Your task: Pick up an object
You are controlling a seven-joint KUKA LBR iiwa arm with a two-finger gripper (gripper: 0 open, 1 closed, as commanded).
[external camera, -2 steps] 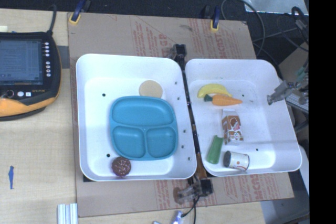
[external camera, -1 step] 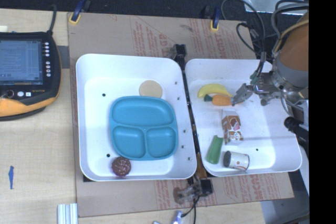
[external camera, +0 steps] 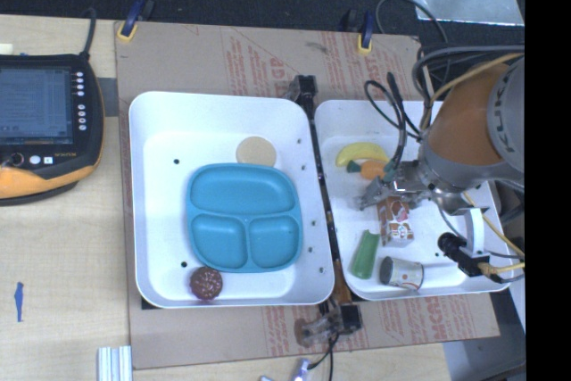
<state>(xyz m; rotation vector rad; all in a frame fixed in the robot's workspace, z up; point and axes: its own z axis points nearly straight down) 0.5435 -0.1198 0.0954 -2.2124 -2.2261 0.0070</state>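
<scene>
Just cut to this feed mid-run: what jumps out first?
The big blue divided plate sits in the middle of the left bin, with a tan disc just beyond it and a dark round object at its near left corner. In the right bin, the end effector hangs over small clutter: a yellow banana, a brown packet and a green object.
</scene>
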